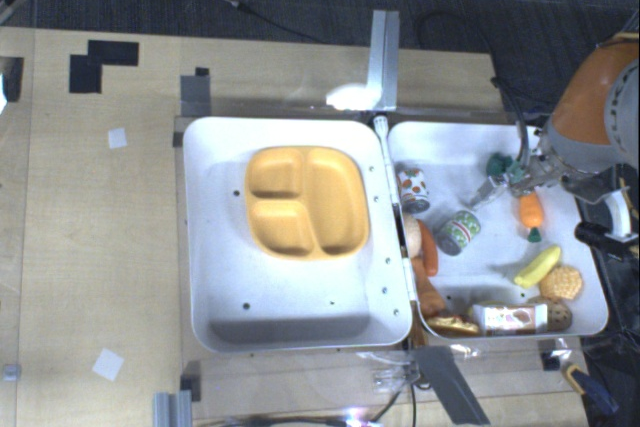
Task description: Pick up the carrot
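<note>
The wooden bench (pixel 90 245) is carrying two shallow white bins side by side. The left bin (pixel 215 315) is holding a yellow divided plate (pixel 304 200), which is lying a little toward the bin's far edge. The grey arm (pixel 598 115) with its orange band is reaching in over the right bin's far right corner.

The right bin (pixel 470 140) is holding the small items. Along its near edge a flat white packet (pixel 512 318) is lying, with a pastry-like piece (pixel 452 323) beside it in the near left corner. A round waffle-patterned cookie (pixel 564 283) is sitting by the right edge, just beside a yellow banana (pixel 537 266). Against the left edge an orange-red sausage-like item (pixel 428 250) is lying, with a small printed can (pixel 412 187) just beyond it. A green-patterned can (pixel 459 231) is lying on its side near the middle of the bin.

The gripper (pixel 497 184) is hanging over the far middle of the bin, its metal fingers (pixel 484 194) pointing toward the green-patterned can; whether they are spread or closed is not clear, and nothing is showing between them. The carrot (pixel 531 212), orange with a green tip, is lying near the right edge, just right of the gripper and just beyond the banana.
</note>
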`<state>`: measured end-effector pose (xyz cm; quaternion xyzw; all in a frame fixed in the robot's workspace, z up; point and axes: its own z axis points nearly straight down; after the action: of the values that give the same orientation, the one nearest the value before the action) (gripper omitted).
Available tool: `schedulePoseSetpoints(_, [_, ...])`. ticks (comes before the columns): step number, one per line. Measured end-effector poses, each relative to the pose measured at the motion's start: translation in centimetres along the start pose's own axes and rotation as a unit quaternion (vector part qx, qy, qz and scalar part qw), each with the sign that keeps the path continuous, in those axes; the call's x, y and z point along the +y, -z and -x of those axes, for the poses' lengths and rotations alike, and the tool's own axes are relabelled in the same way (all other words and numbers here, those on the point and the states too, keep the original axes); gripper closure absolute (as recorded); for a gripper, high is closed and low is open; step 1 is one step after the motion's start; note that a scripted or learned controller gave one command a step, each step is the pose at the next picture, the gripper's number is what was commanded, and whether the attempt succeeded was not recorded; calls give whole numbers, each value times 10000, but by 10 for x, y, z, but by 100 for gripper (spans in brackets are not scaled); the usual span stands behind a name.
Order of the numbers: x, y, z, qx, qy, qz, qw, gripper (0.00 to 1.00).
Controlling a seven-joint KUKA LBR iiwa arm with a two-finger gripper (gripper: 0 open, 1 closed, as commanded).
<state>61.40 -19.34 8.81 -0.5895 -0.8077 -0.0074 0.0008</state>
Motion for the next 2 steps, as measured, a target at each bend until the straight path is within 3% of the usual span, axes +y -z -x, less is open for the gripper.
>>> schedulePoseSetpoints(1, [-33,2,-13,-2,-961,40,9954,0])
schedulePoseSetpoints(2, [-32,14,-9,-69,-916,63,9958,100])
